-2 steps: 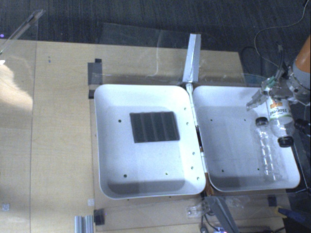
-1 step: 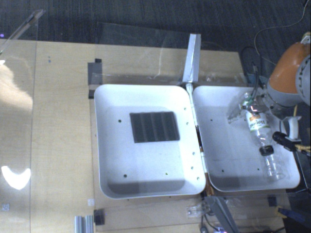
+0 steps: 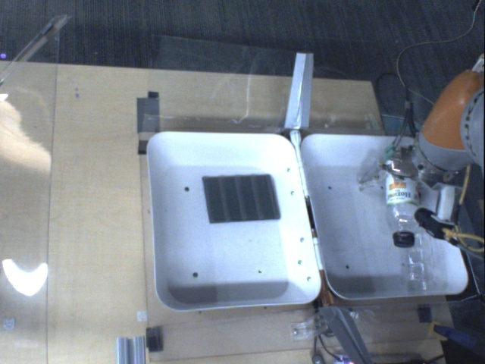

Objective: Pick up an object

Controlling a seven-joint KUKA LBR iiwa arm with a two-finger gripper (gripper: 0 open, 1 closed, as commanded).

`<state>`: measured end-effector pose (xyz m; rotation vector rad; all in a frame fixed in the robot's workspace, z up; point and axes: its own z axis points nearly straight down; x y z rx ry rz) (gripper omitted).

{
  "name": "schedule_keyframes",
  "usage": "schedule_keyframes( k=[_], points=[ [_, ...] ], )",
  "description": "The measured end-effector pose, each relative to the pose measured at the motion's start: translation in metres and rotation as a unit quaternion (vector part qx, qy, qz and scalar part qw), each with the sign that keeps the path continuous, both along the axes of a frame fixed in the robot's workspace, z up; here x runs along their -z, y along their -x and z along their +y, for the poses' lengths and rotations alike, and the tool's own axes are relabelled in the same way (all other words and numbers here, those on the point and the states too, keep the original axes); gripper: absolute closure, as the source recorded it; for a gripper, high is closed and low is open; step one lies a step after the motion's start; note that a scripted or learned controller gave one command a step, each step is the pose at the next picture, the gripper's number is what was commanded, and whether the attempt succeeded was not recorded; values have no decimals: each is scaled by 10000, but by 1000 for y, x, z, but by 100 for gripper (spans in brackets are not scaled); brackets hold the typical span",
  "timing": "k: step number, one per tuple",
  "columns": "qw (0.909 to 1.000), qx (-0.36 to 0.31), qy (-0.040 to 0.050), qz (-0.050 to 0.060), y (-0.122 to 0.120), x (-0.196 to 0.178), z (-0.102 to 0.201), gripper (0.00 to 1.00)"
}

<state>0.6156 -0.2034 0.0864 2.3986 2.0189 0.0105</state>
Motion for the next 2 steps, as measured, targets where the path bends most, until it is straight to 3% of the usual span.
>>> schedule_keyframes(
  k=[1,2],
  points=[
    [10000,-26,3,-21,-2,-11,2,100],
    [9981,-617,3,12,5,-109,58,100]
  ],
)
